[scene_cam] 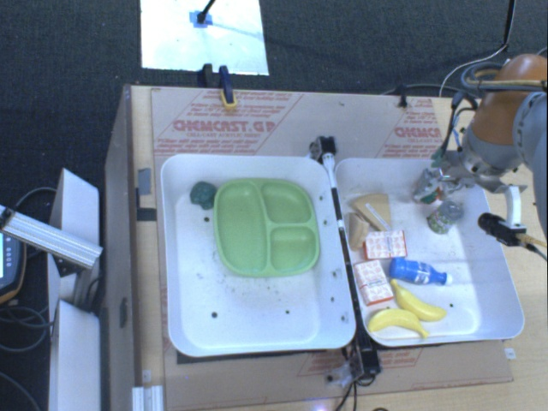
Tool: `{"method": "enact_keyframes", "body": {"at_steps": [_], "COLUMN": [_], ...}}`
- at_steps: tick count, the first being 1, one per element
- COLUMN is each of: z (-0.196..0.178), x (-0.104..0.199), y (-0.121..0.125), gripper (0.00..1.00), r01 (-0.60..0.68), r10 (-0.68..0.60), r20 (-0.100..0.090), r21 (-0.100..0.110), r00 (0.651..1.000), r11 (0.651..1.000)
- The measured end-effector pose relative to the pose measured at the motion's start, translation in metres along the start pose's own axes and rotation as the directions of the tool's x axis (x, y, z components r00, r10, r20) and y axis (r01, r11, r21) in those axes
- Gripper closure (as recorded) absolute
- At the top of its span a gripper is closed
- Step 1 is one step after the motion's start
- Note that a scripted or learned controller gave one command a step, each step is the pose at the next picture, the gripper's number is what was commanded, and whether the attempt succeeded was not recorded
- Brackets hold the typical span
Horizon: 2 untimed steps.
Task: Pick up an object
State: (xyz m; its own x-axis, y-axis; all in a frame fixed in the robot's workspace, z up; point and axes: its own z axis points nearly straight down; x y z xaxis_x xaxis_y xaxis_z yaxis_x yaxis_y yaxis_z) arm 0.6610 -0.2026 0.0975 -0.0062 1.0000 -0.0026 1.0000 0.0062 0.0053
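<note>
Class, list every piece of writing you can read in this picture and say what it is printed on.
"CHEMCAST GP": red print on the brown sheet under the bins, repeated slantwise across it.
Small lines under that print: too blurred to read.
Red-and-white packets: print too small to read.
Blue bottle: no legible label.

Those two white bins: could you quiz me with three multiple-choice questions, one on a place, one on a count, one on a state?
1. Where does the green divided plate lie?
A. left bin
B. right bin
C. outside both bins

2. How many yellow bananas lie in the right bin?
A. none
B. two
C. five

3. How does the blue bottle rest?
A. upright
B. on its side
C. on the plate

Answers:
1 A: the plate lies in the left bin, beside a dark green lump.
2 B: two bananas lie together at the near edge.
3 B: it lies flat among the small cartons.
</note>
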Motion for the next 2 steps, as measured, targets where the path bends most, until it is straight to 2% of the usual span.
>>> {"method": "enact_keyframes", "body": {"at_steps": [1,2], "z": [-0.057,-0.088], "x": [0.062,0.149], "y": [-0.006,-0.039], "gripper": [1.00,1.00], "r01": [-0.001,-0.002], "r10": [0.001,0.002], "r20": [-0.003,-0.004], "r21": [0.000,0.004], "r00": [1.000,1.000], "r11": [1.000,1.000]}}
